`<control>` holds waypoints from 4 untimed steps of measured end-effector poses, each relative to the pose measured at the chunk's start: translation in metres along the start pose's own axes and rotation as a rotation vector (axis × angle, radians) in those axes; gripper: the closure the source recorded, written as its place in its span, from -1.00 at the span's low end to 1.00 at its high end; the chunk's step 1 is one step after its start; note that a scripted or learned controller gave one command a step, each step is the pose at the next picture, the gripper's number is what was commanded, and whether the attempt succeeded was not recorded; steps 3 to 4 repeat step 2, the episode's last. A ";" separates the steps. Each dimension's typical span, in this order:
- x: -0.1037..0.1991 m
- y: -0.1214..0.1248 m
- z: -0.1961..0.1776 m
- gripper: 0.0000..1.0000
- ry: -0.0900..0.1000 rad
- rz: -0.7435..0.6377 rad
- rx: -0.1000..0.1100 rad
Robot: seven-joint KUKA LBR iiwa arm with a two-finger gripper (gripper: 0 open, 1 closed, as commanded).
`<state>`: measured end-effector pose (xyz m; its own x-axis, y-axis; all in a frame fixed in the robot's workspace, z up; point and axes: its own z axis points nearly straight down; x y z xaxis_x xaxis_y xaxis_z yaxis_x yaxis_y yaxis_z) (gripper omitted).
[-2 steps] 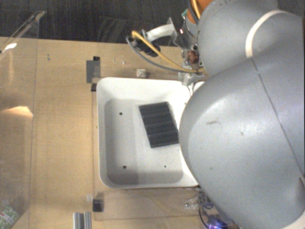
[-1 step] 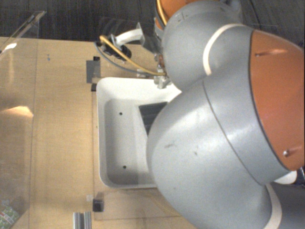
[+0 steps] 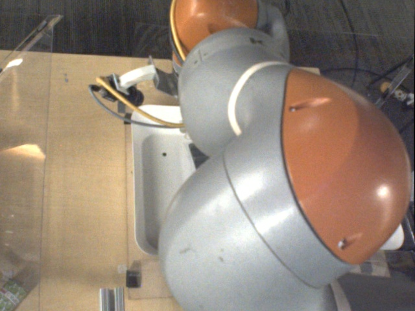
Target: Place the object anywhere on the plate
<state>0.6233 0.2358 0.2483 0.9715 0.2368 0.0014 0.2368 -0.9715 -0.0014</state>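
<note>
One grey-and-orange arm [image 3: 272, 173] is looming over a white bin [image 3: 146, 193] on the counter [image 3: 71, 173], blocking it; object and plate are lying hidden, so progress is staying unjudgeable.

Large grey metal robot arm [image 3: 220, 238] with glossy orange domed caps [image 3: 343, 173], near right and far centre. Shallow white plastic bin [image 3: 144, 193] left of it. Pale tan wooden bench [image 3: 71, 193]. Yellow and black cables [image 3: 130, 105] far left. Dark grey floor [image 3: 97, 5] beyond.
</note>
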 end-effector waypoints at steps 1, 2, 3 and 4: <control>0.000 0.001 0.000 -1.00 0.000 0.003 0.000; -0.051 0.080 -0.052 -1.00 -0.002 -0.416 -0.003; -0.051 0.080 -0.052 -1.00 -0.002 -0.416 -0.003; -0.051 0.080 -0.052 -1.00 -0.002 -0.416 -0.003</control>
